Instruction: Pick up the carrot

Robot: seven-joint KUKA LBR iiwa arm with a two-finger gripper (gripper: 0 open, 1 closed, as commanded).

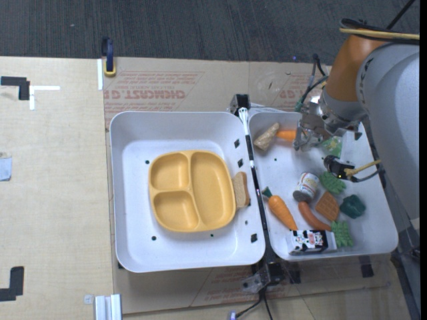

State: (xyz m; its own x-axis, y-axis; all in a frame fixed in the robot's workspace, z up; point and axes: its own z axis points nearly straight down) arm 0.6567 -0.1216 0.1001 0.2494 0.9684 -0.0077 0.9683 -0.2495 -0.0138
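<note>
Carrot (282, 211) lies in the right bin (373, 242), near that bin's 8 o'clock side, with its green top toward 11 o'clock and its tip toward 5 o'clock, apart from the hand. Nearest the camera, at the bin's 6 o'clock edge, sits a small black-and-white carton (308, 241), with a green leafy piece (342, 233) just beside it at 3 o'clock. A sausage (311, 215) lies just beside the carrot at its 3 o'clock, touching a brown waffle-like square (327, 205). Above them stands a small can (305, 186), tilted. In the left bin (127, 245), a yellow three-part tray (192, 191) rests in the middle, and a slice of bread (241, 189) leans at its 3 o'clock edge. Farther off, at the right bin's 11 o'clock corner, lie a bread roll (266, 137) and a small orange piece (286, 136). The hand (308, 139) hangs just beside that orange piece, at its 3 o'clock; whether it is released or clenched I cannot tell. Both bins rest on the cardboard-covered tabletop (53, 199).
</note>
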